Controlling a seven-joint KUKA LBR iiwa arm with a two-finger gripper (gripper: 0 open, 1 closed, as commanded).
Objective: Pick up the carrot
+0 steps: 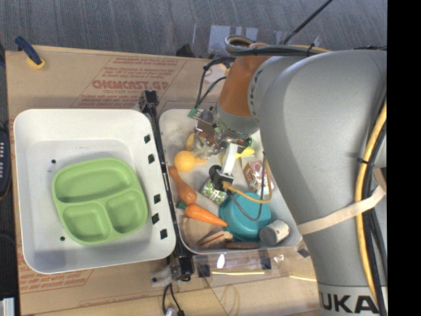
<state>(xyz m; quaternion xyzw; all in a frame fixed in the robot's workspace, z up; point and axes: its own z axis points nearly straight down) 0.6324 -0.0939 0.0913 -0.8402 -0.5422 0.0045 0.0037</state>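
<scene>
From the overhead camera, my end effector [214,135] hung low over the far end of the right bin [170,125]; whether it was parted or closed I could not tell. The carrot [205,215] lay well nearer the camera, on the bin's floor toward its left wall, apart from my end effector. Between us sat a yellow ball [185,160] and an orange piece [183,188]. A teal bowl [245,218] lay just right of the carrot. The left bin [39,127] held a green divided tray [100,200].
</scene>
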